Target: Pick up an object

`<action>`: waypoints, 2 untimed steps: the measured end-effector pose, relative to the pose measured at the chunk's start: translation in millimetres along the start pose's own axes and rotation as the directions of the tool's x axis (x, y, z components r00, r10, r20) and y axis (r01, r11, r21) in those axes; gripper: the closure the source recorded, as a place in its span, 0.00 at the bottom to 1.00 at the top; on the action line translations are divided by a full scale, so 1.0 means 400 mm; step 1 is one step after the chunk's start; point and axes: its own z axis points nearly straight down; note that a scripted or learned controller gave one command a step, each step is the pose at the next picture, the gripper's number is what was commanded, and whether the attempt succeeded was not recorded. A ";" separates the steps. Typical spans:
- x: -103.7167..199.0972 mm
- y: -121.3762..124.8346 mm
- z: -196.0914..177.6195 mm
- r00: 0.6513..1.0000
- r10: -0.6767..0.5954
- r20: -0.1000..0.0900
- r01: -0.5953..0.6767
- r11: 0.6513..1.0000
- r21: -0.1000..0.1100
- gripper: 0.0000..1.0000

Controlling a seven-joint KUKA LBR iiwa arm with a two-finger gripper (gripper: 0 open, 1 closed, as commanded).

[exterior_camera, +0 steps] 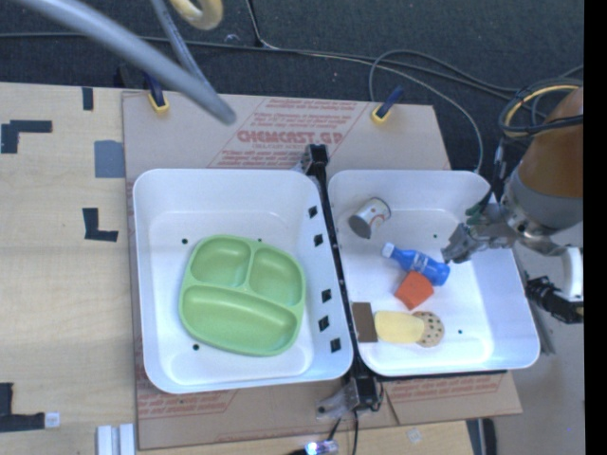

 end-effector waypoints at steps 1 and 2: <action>0.021 -0.007 -0.122 1.000 0.000 0.000 0.000 1.000 -0.001 1.00; 0.021 -0.004 -0.214 1.000 0.001 0.001 -0.001 1.000 0.000 1.00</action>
